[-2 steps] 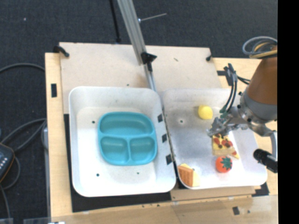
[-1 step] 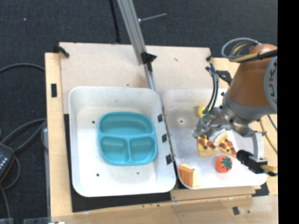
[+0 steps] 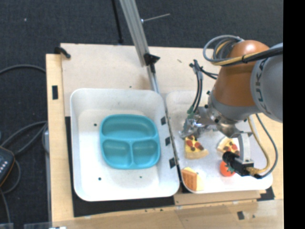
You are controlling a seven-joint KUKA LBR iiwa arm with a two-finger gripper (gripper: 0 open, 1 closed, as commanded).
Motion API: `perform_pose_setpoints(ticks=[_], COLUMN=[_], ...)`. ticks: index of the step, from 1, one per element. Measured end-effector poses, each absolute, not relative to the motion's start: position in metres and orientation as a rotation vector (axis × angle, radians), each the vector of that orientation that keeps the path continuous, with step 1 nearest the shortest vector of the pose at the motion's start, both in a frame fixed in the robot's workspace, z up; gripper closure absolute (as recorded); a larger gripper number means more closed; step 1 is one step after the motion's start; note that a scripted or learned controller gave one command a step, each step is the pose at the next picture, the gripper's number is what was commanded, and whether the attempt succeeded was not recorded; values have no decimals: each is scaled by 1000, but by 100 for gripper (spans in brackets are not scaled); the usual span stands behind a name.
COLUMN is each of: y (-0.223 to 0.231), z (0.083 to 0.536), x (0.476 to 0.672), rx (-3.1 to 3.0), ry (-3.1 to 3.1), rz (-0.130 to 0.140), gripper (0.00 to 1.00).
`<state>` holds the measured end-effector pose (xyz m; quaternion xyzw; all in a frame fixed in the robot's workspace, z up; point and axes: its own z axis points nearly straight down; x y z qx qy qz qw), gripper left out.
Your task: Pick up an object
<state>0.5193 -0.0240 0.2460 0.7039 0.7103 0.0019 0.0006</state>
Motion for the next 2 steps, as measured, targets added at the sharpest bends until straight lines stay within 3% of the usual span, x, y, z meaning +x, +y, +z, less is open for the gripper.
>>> perform_pose_setpoints(ticks=[2], y=[87], z=[227], x=[524], rx=[2214], ry=[2232], rz=[0], gripper=[100])
